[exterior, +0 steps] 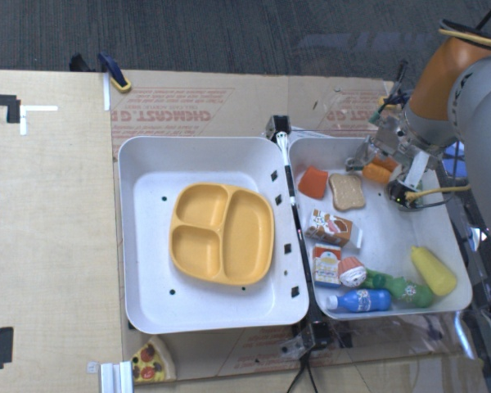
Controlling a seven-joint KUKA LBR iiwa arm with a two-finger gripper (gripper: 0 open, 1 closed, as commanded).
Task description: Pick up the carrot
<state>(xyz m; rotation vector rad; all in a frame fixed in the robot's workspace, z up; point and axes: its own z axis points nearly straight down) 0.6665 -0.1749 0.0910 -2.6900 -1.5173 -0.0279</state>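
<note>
The hand (375,164) is closed on the carrot (380,171), lifting it from the right bin (393,236).

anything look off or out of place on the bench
One thing: a toy pizza slice lies outside the bins, on the bench by the left bin's front corner. The yellow divided plate sits level, and the food toys in the right bin lie loose but contained.
</note>
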